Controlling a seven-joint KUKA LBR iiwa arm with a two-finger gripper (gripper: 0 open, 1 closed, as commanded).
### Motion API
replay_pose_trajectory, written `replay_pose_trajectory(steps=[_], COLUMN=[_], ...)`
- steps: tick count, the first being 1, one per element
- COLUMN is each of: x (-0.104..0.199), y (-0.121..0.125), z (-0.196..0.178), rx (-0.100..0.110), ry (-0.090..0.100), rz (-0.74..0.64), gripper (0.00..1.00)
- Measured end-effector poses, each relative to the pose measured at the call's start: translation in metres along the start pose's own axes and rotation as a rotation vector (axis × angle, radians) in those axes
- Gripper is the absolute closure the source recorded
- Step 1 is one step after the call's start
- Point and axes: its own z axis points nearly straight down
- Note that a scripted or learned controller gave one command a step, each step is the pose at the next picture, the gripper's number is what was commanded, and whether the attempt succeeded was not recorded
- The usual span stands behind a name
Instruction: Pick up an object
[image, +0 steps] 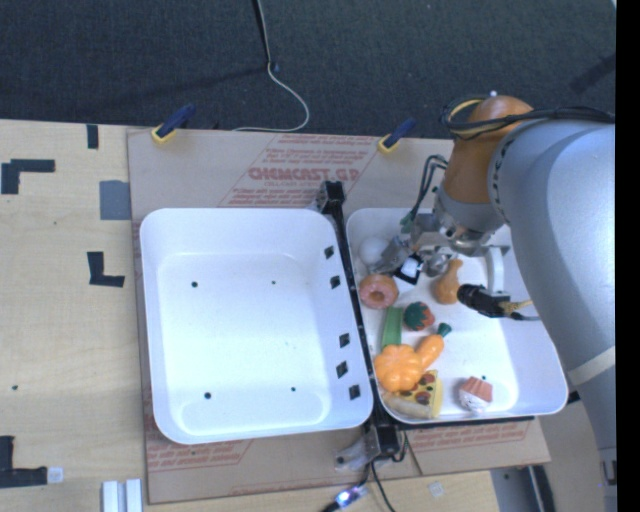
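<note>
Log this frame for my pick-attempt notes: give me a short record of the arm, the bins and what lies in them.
arm: grey with orange band, reaching in from the right
end effector: low over the back of the right bin, among the toys
left bin: white, shallow
right bin: white, holds toy food
contents: doughnut, carrot, orange pumpkin, pizza slice, tomato, pear
held item: none seen between the fingers
</note>
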Motion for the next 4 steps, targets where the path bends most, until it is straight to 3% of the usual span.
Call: replay_pose_trajectory(steps=[1,2,3,4], x=[-0.003,0.006,0.028,0.096], y=[-0.002,0.001,-0.04,0.0], z=[-0.014,-0.012,-0.032,-0.115], rx=[0.0,-0.011,-0.047,-0.061], ry=[0.002,-0.025,-0.006,-0.007], rz=[0.008,0.018,0.018,0.013], gripper=[1.0,1.0,1.0,1.0])
